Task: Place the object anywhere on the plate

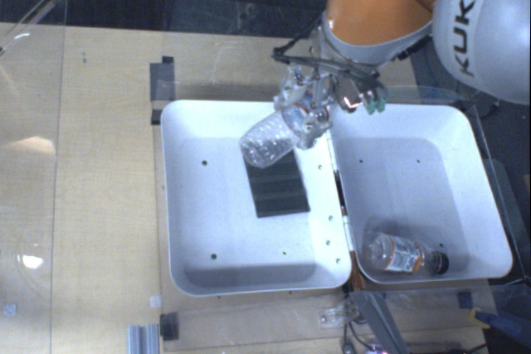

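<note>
In the left bin (191,203), a dark plate (280,188) lies near the centre. The gripper (307,116) hangs at its one o'clock, clenched on a clear bottle (267,143) whose long axis runs toward eight o'clock, its free end already over the plate's upper edge.

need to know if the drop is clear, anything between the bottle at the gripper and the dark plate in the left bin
Nothing visible. The clear bottle at the gripper hangs tilted over the far end of the dark plate in the left bin, and the plate's surface is bare. The other bottle lies in the right bin.
</note>
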Controlling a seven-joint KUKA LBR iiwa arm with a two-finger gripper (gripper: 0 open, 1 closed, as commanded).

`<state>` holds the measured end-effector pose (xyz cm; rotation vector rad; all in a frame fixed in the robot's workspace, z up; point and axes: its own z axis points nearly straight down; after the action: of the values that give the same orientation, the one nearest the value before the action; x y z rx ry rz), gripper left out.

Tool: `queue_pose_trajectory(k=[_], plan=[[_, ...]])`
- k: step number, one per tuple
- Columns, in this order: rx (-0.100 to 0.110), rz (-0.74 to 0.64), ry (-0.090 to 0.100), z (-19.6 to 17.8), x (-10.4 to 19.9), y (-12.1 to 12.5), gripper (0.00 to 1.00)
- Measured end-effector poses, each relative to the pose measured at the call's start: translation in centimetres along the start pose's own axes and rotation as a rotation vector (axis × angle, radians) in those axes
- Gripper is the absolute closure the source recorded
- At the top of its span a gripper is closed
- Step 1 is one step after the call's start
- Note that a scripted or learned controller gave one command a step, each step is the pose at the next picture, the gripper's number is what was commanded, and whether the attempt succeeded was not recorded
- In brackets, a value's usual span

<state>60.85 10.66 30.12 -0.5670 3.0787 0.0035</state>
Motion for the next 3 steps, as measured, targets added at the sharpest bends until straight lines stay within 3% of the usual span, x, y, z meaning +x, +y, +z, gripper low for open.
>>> queue_pose_trajectory(k=[1, 2, 3], plan=[[-0.001, -0.114, 0.004, 8.6, -0.9, -0.7, 1.00], [-0.002, -0.257, -0.001, 5.2, -6.8, 3.8, 1.00], [0.001, -0.336, 0.001, 5.1, -0.4, -3.2, 1.00]])
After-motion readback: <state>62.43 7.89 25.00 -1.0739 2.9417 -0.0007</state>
